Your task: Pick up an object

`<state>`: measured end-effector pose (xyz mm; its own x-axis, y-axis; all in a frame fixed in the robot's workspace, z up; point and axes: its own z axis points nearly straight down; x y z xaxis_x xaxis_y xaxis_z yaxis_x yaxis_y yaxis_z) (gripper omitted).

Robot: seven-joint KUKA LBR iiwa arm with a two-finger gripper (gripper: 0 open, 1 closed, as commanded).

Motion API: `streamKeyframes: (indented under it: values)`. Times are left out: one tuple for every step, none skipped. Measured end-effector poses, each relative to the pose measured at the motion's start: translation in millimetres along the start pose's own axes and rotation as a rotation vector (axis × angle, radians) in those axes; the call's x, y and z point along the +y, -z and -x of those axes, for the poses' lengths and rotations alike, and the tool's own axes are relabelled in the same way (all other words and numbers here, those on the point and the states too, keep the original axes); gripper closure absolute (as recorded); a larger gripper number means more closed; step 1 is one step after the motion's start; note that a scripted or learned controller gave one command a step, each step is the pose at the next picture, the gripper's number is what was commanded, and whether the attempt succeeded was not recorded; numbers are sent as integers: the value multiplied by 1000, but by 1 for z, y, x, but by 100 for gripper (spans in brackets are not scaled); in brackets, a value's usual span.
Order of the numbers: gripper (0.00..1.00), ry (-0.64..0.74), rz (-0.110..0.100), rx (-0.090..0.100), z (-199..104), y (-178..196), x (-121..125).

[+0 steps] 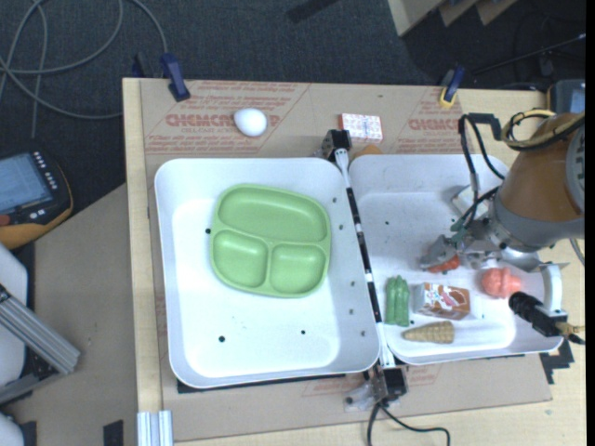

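Arm (544, 189) reaches into the right bin (409, 193). Gripper (446, 254) sits low over the bin floor, just left of a pink ball (500, 282); cannot tell its opening. A packet (442, 299), a green piece (397, 301) and a cone (428, 333) lie near the front wall. Left bin (186, 277) holds a green tray (271, 240). A white egg (250, 121) rests on the cardboard (297, 100) behind.

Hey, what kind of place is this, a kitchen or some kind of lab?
Most likely a robotics lab, not a kitchen: a grey and orange robot arm reaches over two white bins, cardboard is clamped to the bench, and loose cables lie on the carpet.
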<state>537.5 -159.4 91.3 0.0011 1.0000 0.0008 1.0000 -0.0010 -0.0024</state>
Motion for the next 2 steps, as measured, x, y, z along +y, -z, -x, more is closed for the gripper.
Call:
streamKeyframes:
  values:
    - [100, -1, 4, -1, 0, 11, 1]
    - [0, 0, 4, -1, 0, 11, 1]
